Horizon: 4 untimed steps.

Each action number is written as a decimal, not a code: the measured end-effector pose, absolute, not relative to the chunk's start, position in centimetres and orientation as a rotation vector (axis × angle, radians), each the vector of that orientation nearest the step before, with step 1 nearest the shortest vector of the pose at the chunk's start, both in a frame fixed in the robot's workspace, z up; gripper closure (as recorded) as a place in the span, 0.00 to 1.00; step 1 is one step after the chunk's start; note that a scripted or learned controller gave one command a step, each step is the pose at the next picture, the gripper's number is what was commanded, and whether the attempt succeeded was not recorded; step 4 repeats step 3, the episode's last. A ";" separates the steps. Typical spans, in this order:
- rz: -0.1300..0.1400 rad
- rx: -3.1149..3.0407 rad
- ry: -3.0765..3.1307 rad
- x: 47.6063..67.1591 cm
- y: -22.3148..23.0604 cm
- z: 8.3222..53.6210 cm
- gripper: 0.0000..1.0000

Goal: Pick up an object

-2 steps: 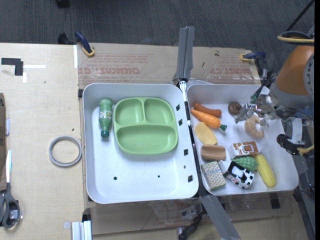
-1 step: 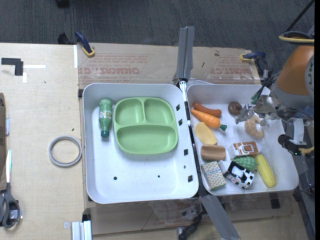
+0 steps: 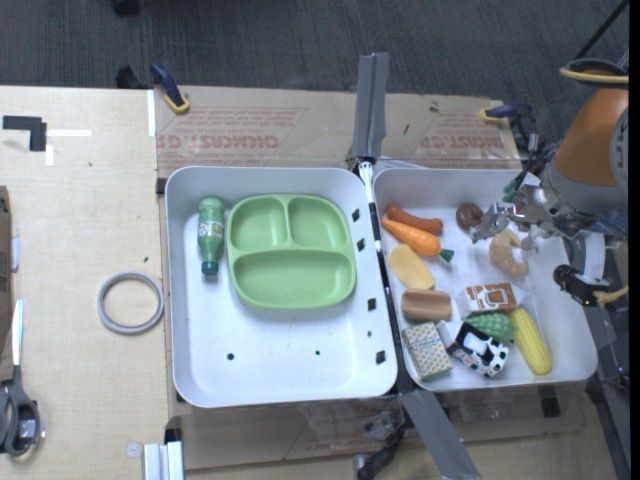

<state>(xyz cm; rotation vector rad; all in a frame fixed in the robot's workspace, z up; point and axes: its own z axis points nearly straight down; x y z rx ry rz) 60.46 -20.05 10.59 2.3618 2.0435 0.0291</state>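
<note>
Hovering at the upper right of the right bin (image 3: 575, 373), the gripper (image 3: 505, 218) sits just above a pale object (image 3: 508, 253). That object lies directly below it in the frame, long axis roughly vertical. Gripper state: cannot tell.

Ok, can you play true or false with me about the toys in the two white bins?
1. The green bottle lies in the left bin, beside the green plate. True.
2. The corn is in the left bin. False: it lies in the right bin, near its front right corner.
3. The carrot is in the right bin. True.
4. The green plate is piled with food. False: its compartments hold nothing.
5. The claw is over the right bin. True.
</note>
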 end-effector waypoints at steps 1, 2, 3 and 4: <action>0.024 2.322 2.086 60.5 -20.1 10.6 0.00; -0.002 2.478 1.929 60.9 -19.6 11.2 0.00; 0.023 2.423 1.971 61.3 -19.8 10.6 0.00; 0.023 2.423 1.971 61.3 -19.8 10.6 0.00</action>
